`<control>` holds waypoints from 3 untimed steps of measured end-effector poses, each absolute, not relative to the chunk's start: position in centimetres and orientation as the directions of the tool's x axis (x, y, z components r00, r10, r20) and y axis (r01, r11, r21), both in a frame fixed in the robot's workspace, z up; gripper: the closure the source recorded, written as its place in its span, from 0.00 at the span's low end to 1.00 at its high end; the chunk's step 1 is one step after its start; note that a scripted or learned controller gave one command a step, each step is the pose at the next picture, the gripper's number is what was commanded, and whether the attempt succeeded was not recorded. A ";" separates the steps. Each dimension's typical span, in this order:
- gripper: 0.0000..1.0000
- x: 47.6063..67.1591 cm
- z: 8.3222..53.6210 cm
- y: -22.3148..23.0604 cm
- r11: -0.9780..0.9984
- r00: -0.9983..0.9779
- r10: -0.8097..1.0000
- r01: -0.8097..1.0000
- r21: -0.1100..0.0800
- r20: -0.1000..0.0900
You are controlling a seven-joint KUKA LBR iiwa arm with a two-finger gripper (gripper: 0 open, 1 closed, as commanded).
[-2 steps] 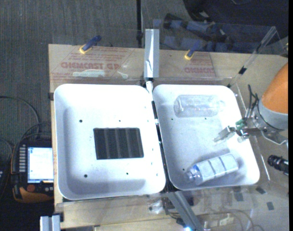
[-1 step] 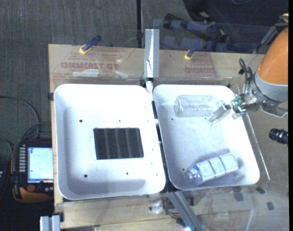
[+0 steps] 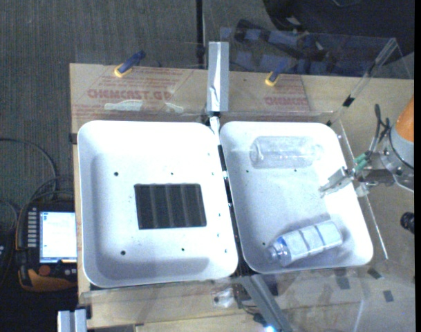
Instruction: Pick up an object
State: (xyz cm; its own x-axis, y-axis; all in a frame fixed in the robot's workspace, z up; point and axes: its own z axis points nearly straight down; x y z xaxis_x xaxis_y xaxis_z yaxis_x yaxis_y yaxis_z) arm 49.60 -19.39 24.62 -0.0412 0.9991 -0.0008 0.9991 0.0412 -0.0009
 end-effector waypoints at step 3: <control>1.00 58.7 10.6 -21.6 -0.012 0.012 1.000 1.000 0.001 0.001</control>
State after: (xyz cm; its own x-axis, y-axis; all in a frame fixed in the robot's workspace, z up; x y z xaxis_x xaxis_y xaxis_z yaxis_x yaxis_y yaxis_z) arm 58.68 -21.60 10.61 0.0118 0.9999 0.0008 0.9999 -0.0118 0.0015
